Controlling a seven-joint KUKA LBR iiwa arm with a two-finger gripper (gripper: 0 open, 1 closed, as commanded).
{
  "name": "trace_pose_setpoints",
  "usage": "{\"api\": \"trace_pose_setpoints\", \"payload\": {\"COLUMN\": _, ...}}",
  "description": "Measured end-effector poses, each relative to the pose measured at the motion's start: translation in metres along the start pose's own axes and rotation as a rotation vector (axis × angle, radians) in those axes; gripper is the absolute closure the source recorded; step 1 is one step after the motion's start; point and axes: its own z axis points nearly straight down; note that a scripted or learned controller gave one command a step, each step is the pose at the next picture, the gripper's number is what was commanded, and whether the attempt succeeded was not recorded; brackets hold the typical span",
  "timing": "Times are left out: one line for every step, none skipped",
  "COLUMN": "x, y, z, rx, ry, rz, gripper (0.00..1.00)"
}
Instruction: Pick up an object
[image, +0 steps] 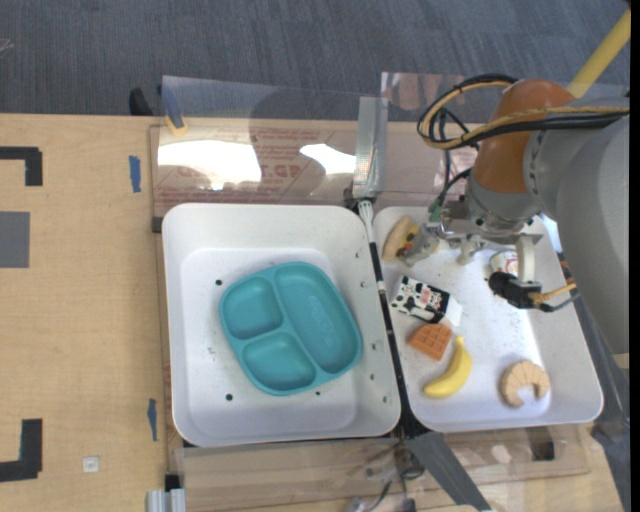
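Observation:
My gripper hangs over the far part of the right bin, its two fingers apart with nothing between them. Just left of it, by the bin's far left corner, lies a tan bun-like piece. In front of the gripper lies a black-and-white patterned block. Closer to the front are an orange waffle square, a yellow banana and a pale croissant-like pastry.
The left bin holds a teal divided plate. A clear upright panel stands behind the bins. The grey arm covers the right bin's far right side.

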Motion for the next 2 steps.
{"api": "trace_pose_setpoints", "payload": {"x": -0.043, "y": -0.046, "z": 0.000, "rx": -0.014, "ry": 0.003, "rz": 0.003, "gripper": 0.00}}
{"api": "trace_pose_setpoints", "payload": {"x": -0.058, "y": -0.106, "z": 0.000, "rx": -0.018, "ry": 0.003, "rz": 0.001, "gripper": 0.00}}
